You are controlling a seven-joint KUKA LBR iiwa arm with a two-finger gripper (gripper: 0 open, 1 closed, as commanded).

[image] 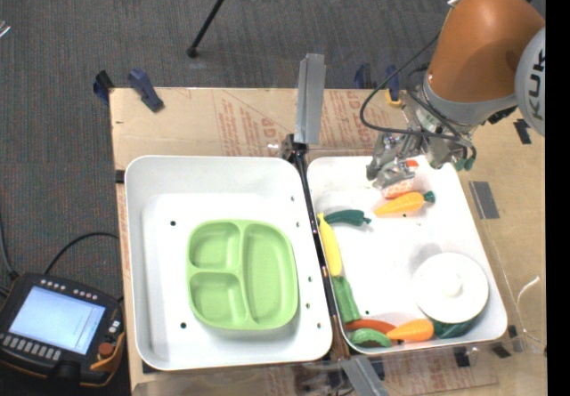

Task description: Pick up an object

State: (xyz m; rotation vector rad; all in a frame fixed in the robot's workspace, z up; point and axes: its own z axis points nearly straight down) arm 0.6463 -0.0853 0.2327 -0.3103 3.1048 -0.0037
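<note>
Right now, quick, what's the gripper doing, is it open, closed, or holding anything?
Gripper: low in the right bin, just above the orange carrot; open or closed cannot be told, and nothing can be seen held.

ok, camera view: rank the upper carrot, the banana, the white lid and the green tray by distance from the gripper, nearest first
1. Upper carrot: just below the gripper, at the back of the right bin.
2. Banana: along the right bin's left wall.
3. White lid: front right of the right bin.
4. Green tray: in the left bin.
</note>
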